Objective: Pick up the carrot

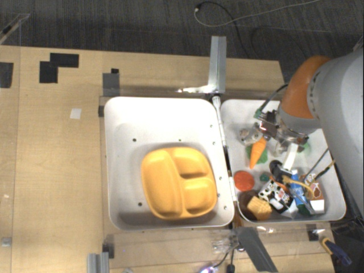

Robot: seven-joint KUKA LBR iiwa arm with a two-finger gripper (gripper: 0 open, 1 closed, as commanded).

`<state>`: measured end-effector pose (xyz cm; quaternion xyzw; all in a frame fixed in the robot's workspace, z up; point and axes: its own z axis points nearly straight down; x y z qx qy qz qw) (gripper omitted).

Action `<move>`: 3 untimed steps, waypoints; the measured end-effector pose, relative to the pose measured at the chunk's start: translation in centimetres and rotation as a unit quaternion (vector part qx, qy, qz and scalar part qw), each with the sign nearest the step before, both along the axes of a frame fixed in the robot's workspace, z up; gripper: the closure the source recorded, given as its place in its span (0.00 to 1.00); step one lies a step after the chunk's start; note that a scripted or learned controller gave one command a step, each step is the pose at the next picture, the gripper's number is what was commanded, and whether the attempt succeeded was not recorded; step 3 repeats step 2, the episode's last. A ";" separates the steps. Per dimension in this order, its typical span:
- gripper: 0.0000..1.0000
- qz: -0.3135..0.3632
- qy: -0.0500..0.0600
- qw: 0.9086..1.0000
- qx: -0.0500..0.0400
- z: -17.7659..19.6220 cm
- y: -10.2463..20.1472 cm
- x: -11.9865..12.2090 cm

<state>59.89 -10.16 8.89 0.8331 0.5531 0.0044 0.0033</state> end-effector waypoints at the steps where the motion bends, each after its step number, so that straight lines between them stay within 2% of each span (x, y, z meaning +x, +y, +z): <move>1: 1.00 0.004 -0.003 1.000 0.000 1.2 0.2 0.3; 2: 1.00 0.124 0.003 0.992 -0.001 9.7 4.0 0.3; 3: 1.00 0.124 0.003 0.992 -0.001 9.7 4.0 0.3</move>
